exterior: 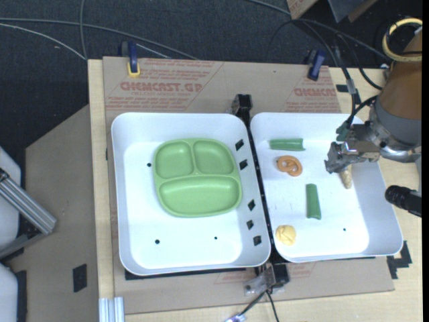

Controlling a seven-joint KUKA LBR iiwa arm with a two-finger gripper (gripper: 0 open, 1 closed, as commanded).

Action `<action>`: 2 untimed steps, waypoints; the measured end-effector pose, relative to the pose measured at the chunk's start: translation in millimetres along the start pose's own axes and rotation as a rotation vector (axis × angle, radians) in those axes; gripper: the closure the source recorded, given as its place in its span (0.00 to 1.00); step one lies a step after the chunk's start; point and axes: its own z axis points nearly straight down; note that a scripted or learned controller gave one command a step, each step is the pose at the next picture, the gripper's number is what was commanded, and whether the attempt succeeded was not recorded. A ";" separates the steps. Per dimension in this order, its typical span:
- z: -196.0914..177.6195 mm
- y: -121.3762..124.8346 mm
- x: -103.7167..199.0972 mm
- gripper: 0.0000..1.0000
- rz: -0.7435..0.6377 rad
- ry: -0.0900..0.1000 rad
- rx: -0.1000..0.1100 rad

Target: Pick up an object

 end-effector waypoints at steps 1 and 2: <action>-0.6 26.6 43.4 1.00 -0.001 0.001 0.000; 7.4 61.1 85.1 1.00 0.000 0.001 0.001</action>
